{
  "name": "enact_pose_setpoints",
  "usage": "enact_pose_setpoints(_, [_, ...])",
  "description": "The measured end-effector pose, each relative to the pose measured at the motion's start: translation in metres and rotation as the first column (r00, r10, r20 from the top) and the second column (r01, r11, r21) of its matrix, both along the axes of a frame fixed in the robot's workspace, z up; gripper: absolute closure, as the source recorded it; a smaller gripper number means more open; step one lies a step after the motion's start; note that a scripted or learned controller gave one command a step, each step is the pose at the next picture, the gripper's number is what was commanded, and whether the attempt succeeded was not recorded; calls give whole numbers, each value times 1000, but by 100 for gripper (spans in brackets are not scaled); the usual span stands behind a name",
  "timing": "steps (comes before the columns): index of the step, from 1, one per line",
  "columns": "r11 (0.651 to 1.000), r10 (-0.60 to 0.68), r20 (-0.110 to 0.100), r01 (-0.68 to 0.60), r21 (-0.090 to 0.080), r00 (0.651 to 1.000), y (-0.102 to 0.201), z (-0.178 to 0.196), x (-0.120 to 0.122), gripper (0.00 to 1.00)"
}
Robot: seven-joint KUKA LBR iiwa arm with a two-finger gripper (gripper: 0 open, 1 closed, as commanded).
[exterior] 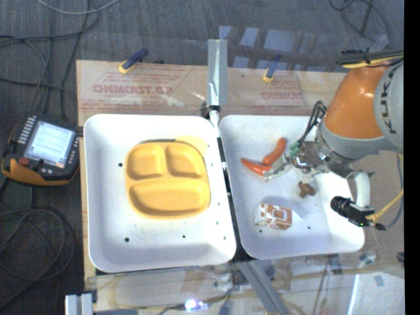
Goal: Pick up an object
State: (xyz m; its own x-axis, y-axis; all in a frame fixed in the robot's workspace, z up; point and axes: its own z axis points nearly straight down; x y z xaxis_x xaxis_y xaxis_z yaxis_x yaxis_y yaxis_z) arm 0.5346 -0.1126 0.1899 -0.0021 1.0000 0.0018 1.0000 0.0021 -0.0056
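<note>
In the right bin (328,235) lie two orange carrot-like pieces: one slanted (276,150), one curved (253,166) just left of it. My gripper (287,165) hangs low over the bin's middle, right beside these pieces and touching or nearly touching them. A small brown lump (305,189) sits just below the gripper. A white and brown packet (274,215) lies flat nearer the front. The arm's orange band (357,107) covers the bin's far right corner.
A yellow compartment tray (168,179) lies in the left bin (105,195). A vertical metal divider (216,77) stands behind the seam between the bins. A teach pendant (42,149) rests on the floor at left. Cables hang at the arm's right.
</note>
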Motion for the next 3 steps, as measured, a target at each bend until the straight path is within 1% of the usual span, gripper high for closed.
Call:
enact_pose_setpoints(1, [989, -150, 15, 150, 0, 989, -19, -101, -47, 0])
enact_pose_setpoints(2, [1000, 15, 21, -15, -12, 1000, -3, -100, -46, 0])
enact_pose_setpoints(3, [993, 118, 17, -118, -6, 993, -8, -100, -47, 0])
